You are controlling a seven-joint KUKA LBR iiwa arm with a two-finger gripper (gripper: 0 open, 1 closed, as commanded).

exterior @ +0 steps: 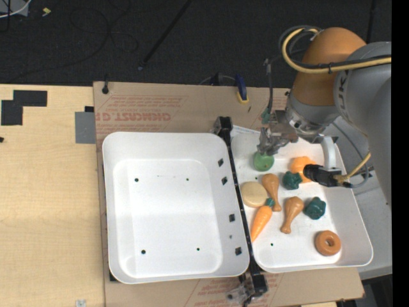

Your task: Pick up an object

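Grey metal fingers of the gripper (268,147) are pointing down over the right bin (358,235), near its twelve o'clock edge. Whether they are spread or closed cannot be told, since the wrist is hiding the gap. A green round toy (262,162) is lying directly below the fingertips, touching or nearly touching them; nothing is visibly being lifted.

Moving outward from the green toy, an orange piece (299,165) is sitting at three o'clock, with a small dark green piece (292,181) just below it. A tan drumstick (271,186) is lying at five o'clock, and a cream oval (253,194) is resting at six o'clock, touching the drumstick. An orange carrot (260,221) is slanting below the oval. A second drumstick (291,213) is lying beside the carrot at its three o'clock, with a dark green floret (314,208) just beyond. A brown doughnut (328,243) is sitting toward the bin's five o'clock corner.

The left bin (121,171) is lying alongside at nine o'clock.
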